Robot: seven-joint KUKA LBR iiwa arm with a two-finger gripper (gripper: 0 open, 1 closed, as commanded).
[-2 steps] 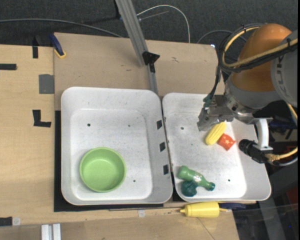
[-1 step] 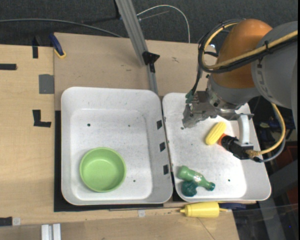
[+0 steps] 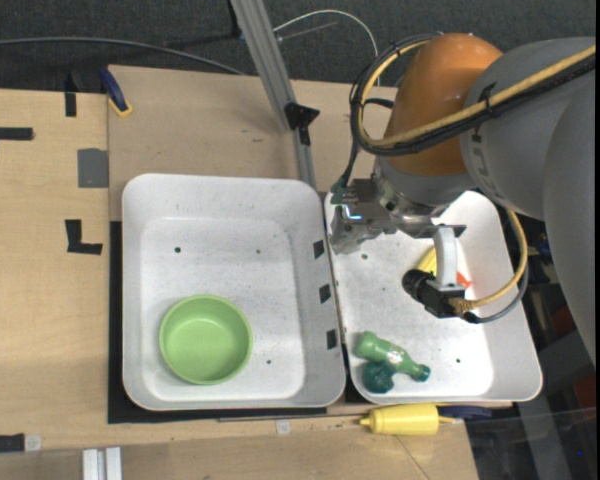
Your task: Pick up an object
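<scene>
Here, two white bins [image 3: 220, 203] on a tan wooden bench [image 3: 40, 298].

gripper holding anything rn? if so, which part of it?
Cannot be told. The gripper sits low at the right bin's left wall, its tip hidden. The green toy and green bowl lie untouched.

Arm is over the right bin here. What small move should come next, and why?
Probably shift the gripper toward the near edge and down over the green toy bottle. The gripper hangs at the right bin's far left corner, and the bottle lies apart from it by the near rim.
</scene>
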